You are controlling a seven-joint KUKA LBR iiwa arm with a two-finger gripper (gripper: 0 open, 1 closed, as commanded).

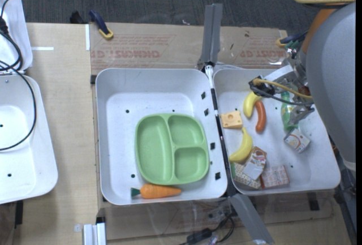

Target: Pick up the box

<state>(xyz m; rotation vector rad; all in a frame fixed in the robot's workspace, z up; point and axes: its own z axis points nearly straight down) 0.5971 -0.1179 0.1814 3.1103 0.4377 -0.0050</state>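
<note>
The hand, its grip state impossible to tell, hangs low over the right bin near the small box, seemingly lining up a grasp.

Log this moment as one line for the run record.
claw: over right bin, by green packet | small box: lying in bin, ungrasped | left bin: green plate, carrot
</note>
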